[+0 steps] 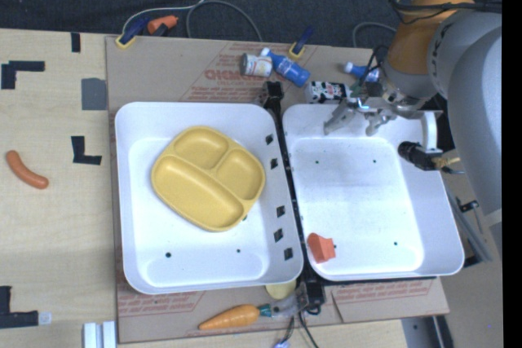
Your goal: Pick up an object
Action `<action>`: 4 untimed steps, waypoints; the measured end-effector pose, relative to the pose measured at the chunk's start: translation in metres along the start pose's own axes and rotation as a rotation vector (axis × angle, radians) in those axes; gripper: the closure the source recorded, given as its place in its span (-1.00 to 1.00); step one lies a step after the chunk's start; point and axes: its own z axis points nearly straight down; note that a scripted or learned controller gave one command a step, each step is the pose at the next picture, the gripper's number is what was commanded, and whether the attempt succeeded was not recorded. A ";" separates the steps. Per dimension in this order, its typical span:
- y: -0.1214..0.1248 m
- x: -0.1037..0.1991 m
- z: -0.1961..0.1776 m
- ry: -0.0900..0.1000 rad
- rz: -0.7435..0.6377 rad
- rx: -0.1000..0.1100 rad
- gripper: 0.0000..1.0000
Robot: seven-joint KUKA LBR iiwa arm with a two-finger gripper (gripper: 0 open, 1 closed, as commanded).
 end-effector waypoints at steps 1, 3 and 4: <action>-0.062 0.050 0.000 0.000 0.000 0.005 -1.00; 0.002 0.040 0.043 0.001 -0.003 -0.003 -1.00; 0.001 0.040 0.032 -0.001 -0.004 -0.002 1.00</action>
